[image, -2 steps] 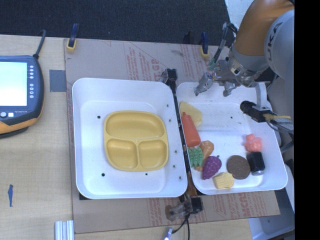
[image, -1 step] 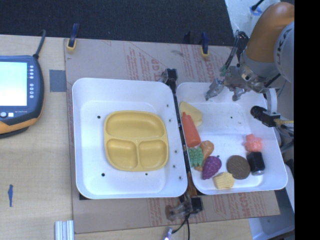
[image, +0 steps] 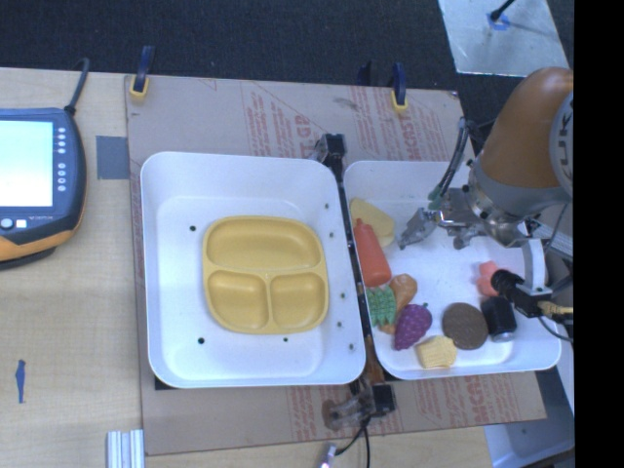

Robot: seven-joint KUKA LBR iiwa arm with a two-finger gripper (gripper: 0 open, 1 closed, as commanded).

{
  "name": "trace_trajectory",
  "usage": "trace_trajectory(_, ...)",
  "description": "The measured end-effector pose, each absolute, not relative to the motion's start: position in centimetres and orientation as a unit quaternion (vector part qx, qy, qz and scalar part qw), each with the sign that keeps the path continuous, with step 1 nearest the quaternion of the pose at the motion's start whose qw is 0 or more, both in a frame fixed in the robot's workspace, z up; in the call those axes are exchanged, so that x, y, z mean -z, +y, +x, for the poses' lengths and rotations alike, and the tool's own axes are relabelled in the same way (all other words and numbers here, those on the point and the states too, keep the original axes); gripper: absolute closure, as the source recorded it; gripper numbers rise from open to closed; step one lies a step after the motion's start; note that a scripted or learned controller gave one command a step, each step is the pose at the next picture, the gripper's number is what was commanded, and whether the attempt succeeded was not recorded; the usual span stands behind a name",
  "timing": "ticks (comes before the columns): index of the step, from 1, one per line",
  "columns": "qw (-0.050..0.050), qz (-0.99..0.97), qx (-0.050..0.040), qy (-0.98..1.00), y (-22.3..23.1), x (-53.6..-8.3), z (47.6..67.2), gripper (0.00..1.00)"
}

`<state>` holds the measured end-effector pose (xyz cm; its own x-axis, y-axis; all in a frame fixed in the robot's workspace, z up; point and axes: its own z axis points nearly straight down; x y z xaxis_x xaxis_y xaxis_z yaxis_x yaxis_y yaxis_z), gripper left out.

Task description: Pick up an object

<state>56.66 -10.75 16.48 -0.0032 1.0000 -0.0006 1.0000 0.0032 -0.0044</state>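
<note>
The right bin point(image: 444, 178) holds several toy foods. Along its left wall lie a pale yellow piece point(image: 374, 217), an orange-red carrot point(image: 370, 251), a green piece point(image: 380, 306) and a small orange piece point(image: 404, 287). Near the front are purple grapes point(image: 412, 325), a brown round cookie point(image: 465, 325) and a yellow wedge point(image: 436, 352). A salmon-pink piece point(image: 487, 275) lies at the right. My gripper point(image: 419, 228) hangs over the bin's bare middle, just right of the pale yellow piece, and I see nothing in it.
The left bin point(image: 166, 261) holds a yellow divided plate point(image: 265, 272). A teach pendant point(image: 34, 178) lies on the bench at far left. The arm's orange band point(image: 526, 125) looms over the right bin's back right corner.
</note>
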Motion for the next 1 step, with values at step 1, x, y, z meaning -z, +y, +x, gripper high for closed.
trace_trajectory(1, 0.002, -0.705, -0.0013, -0.709, -12.66, -14.64, 47.61, 0.00)
